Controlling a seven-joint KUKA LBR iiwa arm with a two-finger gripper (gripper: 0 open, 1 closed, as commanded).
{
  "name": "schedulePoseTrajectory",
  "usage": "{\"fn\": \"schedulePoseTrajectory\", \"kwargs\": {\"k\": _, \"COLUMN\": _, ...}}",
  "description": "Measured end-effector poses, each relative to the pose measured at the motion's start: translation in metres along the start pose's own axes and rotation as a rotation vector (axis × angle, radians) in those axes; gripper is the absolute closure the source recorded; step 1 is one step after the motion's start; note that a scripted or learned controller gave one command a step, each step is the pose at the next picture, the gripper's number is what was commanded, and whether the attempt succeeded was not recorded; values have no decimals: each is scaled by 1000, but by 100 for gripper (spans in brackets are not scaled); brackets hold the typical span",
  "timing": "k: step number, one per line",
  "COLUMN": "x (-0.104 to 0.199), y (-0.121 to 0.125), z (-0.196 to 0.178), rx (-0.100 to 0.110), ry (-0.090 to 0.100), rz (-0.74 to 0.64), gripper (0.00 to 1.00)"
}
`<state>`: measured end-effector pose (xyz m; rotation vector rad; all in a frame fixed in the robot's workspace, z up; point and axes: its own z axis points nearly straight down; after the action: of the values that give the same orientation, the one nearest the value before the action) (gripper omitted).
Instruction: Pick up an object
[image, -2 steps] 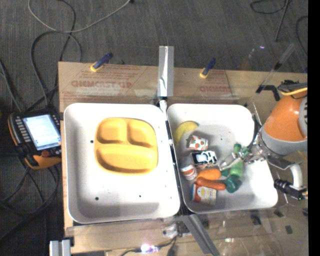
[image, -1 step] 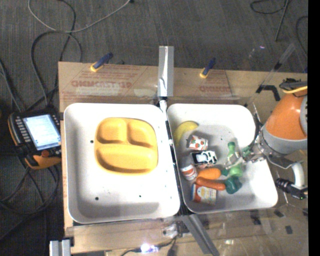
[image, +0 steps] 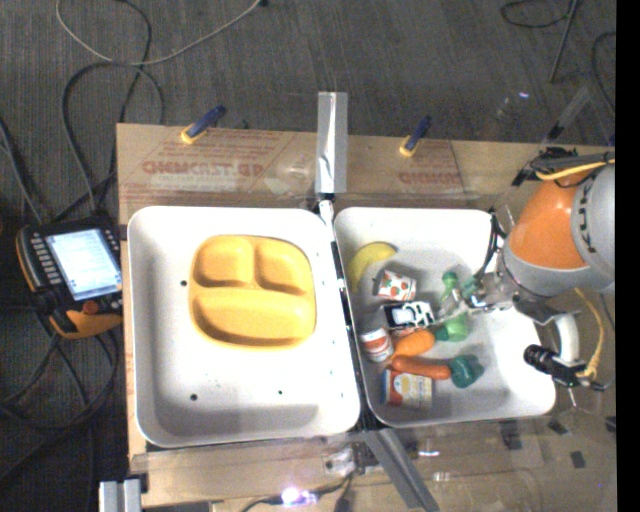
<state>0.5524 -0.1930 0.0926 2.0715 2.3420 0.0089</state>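
Observation:
The right bin (image: 520, 385) holds a heap of small things: a yellow banana (image: 371, 262), a white and red carton (image: 396, 286), a black and white item (image: 408, 316), two orange carrots (image: 413, 343) (image: 422, 368), a teal piece (image: 466, 372) and a green piece (image: 456, 326). My gripper (image: 470, 296) hangs low over the heap's right side, next to a pale green bottle-like thing (image: 451, 285) and just above the green piece. The arm's orange band (image: 548, 232) is right behind it.
The left bin (image: 160, 400) carries a yellow compartment tray (image: 255, 290). A small can (image: 376, 346) and a flat box (image: 410, 390) lie at the heap's near edge. A tablet (image: 82, 258) sits off the bench to the left. The right bin's near right corner is bare.

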Motion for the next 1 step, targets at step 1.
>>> {"fn": "schedulePoseTrajectory", "kwargs": {"k": 1, "x": 1, "y": 0, "z": 2, "rx": 2, "ry": 1, "rz": -2, "gripper": 0}}
